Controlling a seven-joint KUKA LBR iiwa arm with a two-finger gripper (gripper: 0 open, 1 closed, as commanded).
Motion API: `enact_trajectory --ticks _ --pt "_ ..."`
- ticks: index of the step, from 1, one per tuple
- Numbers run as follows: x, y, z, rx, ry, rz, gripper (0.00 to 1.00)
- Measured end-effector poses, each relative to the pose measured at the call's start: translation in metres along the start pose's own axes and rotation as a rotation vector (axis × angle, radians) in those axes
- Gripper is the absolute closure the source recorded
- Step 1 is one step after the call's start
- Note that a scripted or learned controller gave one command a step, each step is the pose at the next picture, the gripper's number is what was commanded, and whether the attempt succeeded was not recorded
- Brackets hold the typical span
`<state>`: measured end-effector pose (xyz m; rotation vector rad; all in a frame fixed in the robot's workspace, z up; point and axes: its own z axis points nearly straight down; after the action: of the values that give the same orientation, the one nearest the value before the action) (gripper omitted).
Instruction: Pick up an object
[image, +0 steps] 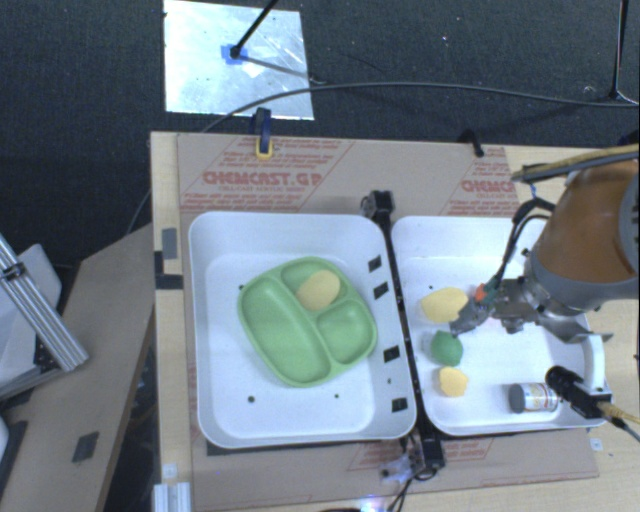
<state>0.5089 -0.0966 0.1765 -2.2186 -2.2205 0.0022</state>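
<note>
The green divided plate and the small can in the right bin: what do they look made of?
The green divided plate looks like molded plastic: uniform matte color, soft rounded compartment walls. The small can looks like metal with a light label: greyish end, cylindrical, lying on its side. It is too small to be sure.

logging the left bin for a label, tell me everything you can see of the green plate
The green plate is a pale green, rounded tray, plastic by its look, moulded into three compartments: one long one down its left side and two smaller ones on the right. It lies flat and turned at an angle, about mid-floor in the left bin, clear of the walls. A yellow lump sits in its upper right compartment; the other two hold nothing. Nothing else touches it.
</note>
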Motion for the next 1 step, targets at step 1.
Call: enact_trajectory --ticks 1 --pt "0.0012 0.0068 0.0442 0.0 0.0 0.0 0.0"
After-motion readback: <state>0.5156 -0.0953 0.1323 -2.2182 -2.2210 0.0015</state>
